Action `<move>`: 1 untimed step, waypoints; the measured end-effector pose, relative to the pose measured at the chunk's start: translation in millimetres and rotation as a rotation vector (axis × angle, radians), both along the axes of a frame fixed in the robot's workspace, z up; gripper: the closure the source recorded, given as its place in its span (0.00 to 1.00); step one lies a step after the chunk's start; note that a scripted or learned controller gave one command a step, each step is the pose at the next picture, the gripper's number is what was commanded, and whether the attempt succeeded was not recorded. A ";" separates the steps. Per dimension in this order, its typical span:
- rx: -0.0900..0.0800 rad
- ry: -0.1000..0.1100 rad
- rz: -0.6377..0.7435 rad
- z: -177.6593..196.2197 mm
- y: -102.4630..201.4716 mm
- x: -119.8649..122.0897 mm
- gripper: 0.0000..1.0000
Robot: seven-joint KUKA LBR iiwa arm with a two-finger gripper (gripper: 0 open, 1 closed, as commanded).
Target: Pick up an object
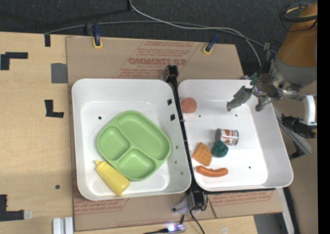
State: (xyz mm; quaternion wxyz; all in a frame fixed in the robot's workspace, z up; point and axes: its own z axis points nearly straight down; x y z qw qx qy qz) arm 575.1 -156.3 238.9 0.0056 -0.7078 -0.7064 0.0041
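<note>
The grey two-finger gripper (249,100) hangs over the right white plastic bin (268,140), jaws apart, gripping nothing. Below it, a small red-and-white tin can (227,136) lies on its side mid-bin, long axis running left-right, touching a dark green lump (220,149).

Bare floor around can (227,136)

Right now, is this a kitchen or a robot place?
Probably a robot test bench, not a kitchen: a robot arm reaches over two white bins holding toy food, like a hot dog, with cables around.
</note>
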 end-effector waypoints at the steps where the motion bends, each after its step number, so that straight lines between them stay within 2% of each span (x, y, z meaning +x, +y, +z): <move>1: -0.002 -0.012 0.003 7.0 0.4 2.5 0.00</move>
